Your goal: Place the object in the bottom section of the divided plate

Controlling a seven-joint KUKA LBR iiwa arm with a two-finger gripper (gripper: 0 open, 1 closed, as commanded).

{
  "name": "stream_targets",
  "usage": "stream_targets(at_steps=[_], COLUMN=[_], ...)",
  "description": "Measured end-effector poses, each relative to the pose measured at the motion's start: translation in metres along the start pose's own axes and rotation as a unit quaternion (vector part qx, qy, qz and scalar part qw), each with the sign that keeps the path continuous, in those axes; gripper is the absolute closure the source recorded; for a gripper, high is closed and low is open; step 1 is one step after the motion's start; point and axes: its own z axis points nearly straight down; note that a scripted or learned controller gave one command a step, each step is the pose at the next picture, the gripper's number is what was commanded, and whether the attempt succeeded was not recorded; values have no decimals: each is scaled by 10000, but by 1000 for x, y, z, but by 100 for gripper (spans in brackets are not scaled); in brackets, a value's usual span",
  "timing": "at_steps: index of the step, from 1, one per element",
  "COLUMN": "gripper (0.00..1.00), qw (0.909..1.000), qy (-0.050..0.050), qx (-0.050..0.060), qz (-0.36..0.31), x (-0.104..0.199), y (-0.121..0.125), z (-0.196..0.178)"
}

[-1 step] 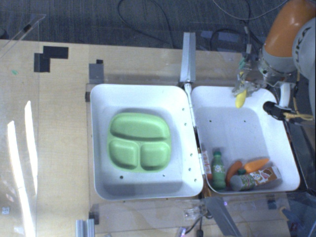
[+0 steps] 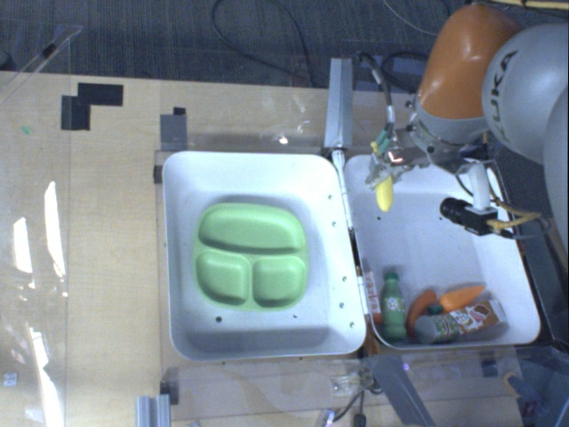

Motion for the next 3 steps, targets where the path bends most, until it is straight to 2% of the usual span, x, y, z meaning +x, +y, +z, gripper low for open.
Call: stream_targets(at_steps=[1, 2, 3], gripper=[100, 100, 100], qw=[9850, 9793, 9660], qy=[1, 6, 3], qx=[-9, -6, -20], qz=[-1727, -2026, -2587], x=[86, 174, 209], y=[32, 19, 15], z=[-18, -28, -58])
